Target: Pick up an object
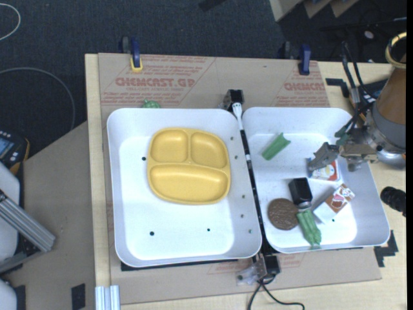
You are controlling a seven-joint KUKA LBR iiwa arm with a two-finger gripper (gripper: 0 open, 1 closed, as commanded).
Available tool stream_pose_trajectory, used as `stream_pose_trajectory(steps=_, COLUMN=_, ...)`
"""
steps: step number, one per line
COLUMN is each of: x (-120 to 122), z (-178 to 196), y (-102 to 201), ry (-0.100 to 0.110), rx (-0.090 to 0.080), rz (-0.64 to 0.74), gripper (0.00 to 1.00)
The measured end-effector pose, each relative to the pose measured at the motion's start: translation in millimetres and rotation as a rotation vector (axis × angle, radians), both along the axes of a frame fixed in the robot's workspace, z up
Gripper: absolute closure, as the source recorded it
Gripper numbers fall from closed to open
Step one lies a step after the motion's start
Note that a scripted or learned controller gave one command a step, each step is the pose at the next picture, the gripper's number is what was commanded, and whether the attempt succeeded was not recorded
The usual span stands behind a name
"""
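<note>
Metal gripper (324,160) hovers over right bin (368,228), finger gap indiscernible; glossy yellow sectioned tray (189,165) in left bin (181,237).

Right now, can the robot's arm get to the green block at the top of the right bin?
Probably yes. The green block lies alone on bare bin floor, nothing on it, and the gripper hangs close by to its right.

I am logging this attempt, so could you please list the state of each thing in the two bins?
yellow divided plate: right way up in the left bin.
green block: lying flat, apart.
black box: beside the brown disc.
green bundle: lying against the disc.
tool: low over the right bin.
</note>
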State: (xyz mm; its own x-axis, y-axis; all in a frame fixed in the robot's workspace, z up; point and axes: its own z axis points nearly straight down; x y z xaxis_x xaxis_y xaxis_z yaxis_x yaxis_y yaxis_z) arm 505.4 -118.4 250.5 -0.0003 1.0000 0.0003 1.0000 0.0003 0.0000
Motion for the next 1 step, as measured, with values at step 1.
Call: stream_pose_trajectory(steps=1, x=-23.5, z=106.3, y=67.6, ry=-0.012, rx=0.001, rz=0.009, gripper=0.00)
